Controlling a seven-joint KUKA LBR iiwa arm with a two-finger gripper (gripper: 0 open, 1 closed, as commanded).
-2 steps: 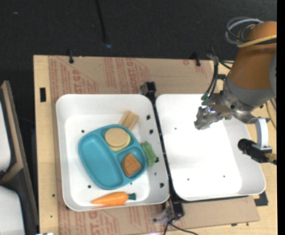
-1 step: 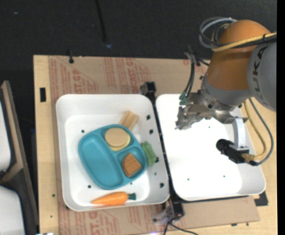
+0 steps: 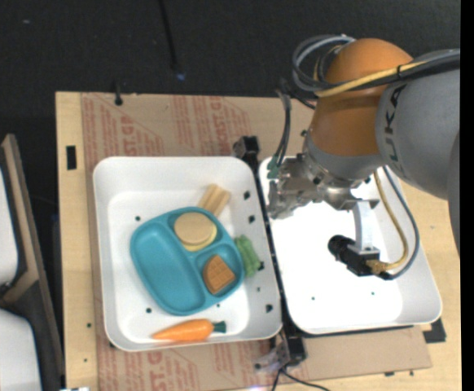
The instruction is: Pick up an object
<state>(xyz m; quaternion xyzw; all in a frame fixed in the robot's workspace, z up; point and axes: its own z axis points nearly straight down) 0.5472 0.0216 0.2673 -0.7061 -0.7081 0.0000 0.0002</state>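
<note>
Grey arm [image 3: 429, 125] in from right; orange-banded wrist [image 3: 353, 96] above gripper [image 3: 289, 191]

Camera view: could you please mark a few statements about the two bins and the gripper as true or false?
1. The toy carrot lies on the floor of the left bin, off the blue divided tray. True.
2. The round tan biscuit lies in the right bin. False: it sits in a compartment of the blue divided tray, in the left bin.
3. The gripper hangs over the toy carrot. False: it is at the left edge of the right bin, close to where the two bins meet.
4. A green piece lies at the right side of the blue divided tray. True.
</note>
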